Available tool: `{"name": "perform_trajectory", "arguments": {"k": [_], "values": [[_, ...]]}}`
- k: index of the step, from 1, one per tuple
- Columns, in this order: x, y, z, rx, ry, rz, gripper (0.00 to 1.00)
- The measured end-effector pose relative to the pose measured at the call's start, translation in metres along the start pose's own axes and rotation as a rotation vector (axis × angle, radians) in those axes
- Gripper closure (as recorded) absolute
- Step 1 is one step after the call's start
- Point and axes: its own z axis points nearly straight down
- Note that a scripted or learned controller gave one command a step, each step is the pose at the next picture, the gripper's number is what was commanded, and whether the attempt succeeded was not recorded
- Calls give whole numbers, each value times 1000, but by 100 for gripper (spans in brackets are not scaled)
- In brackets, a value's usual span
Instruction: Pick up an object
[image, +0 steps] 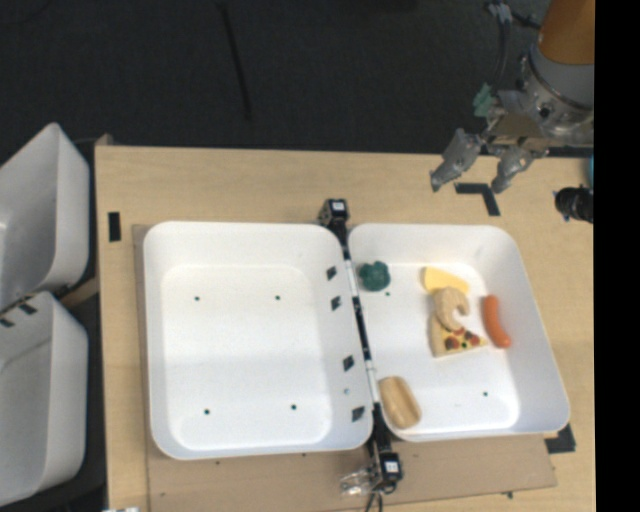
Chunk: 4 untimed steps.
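Observation:
My gripper (477, 172) hangs above the bench's back right, beyond the right bin's (520, 265) far rim, open with nothing between its fingers. In the right bin lie a dark green lump (375, 276) near the divider, a yellow wedge (443, 279), a tan curved piece (450, 303) on a pizza-slice toy (455, 338), an orange-red sausage (496, 321) and a tan bread roll (399, 402) at the front left corner.
The left bin (240, 335) sits beside the right one, joined along a black-clipped divider (353, 310). White boxes (40, 300) stand off the bench's left side. Black tape marks (486, 195) lie under the gripper.

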Motion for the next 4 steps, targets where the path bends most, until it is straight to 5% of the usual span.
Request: {"name": "perform_trajectory", "arguments": {"k": [1, 2, 3, 4], "values": [[41, -3, 173, 9, 0, 3, 0], [-25, -41, 299, 4, -2, 14, 0], [-61, -115, 310, -2, -1, 13, 0], [-115, -110, 308, -10, -4, 10, 0]]}}
